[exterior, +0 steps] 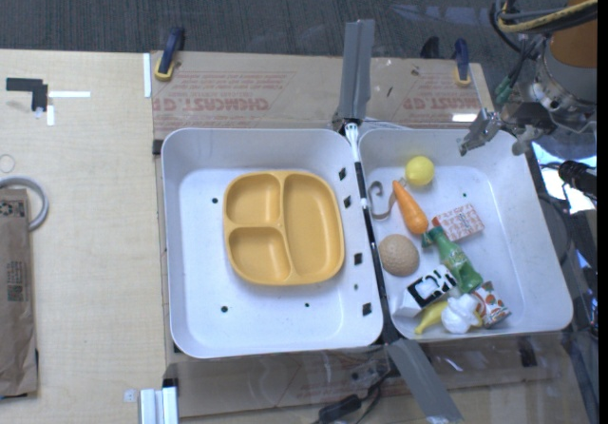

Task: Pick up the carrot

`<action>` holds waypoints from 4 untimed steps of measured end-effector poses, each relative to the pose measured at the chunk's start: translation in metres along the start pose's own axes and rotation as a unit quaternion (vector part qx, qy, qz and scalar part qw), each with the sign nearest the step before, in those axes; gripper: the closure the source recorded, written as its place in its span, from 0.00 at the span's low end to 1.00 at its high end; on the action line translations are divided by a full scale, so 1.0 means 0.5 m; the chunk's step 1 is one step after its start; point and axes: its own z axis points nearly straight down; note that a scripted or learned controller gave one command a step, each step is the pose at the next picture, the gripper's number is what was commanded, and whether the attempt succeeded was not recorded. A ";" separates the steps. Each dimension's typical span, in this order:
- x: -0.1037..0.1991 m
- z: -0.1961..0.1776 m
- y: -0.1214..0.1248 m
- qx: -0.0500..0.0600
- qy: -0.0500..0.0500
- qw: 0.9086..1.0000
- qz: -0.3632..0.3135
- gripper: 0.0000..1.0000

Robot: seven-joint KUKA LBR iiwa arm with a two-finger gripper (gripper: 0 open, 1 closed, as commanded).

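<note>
Clearly we park above the right bin's (532, 222) far corner so the carrot (410, 208) lies unobstructed; whether our gripper (503, 127) is open we cannot tell.

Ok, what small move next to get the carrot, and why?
Probably swing the gripper left and forward over the carrot: it sits at the right bin's far right corner, while the carrot lies by the lemon, untouched.

overhead slanted view, both bins (176, 251)
</note>
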 end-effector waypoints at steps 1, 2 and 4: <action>0.027 0.105 0.077 0.000 -0.001 0.996 0.090 0.00; 0.087 0.297 -0.012 -0.002 0.000 0.986 0.164 0.00; 0.121 0.312 -0.139 -0.006 0.000 1.000 0.015 0.00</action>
